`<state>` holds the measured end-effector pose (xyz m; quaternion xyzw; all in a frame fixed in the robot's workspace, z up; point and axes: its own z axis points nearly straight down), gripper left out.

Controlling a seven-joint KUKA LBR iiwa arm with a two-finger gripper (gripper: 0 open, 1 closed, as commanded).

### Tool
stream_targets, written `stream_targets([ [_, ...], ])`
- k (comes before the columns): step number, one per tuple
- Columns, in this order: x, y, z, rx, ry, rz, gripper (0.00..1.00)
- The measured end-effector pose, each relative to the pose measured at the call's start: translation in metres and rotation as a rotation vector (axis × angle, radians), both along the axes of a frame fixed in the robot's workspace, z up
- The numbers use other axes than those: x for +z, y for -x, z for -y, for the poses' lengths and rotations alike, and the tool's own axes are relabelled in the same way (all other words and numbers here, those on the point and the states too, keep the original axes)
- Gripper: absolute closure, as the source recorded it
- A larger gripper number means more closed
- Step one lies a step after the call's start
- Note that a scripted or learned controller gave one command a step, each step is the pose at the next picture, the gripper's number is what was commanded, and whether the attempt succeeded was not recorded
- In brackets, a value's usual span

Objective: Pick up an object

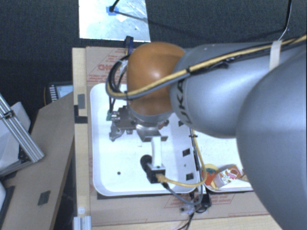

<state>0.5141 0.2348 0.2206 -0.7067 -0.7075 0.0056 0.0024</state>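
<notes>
The tool [116, 126] hangs over the left bin [108, 155]; its opening cannot be told. A colourful packet [224, 175] lies well right of it.

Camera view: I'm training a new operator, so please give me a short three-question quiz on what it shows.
1. True or false: the gripper hangs above the left bin.
2. Where does the colourful packet lie? A) in the left bin B) in the right bin C) on the cardboard outside both bins
3. Fill in: the band above the arm's wrist is ____ in colour.

Key: 1 true; 2 B; 3 orange.
</notes>
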Motion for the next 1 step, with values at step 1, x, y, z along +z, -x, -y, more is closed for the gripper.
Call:
stream_targets([
  [1, -0.0756, -0.0772, 0.0021, -0.002, -0.003, 0.011, 0.0],
])
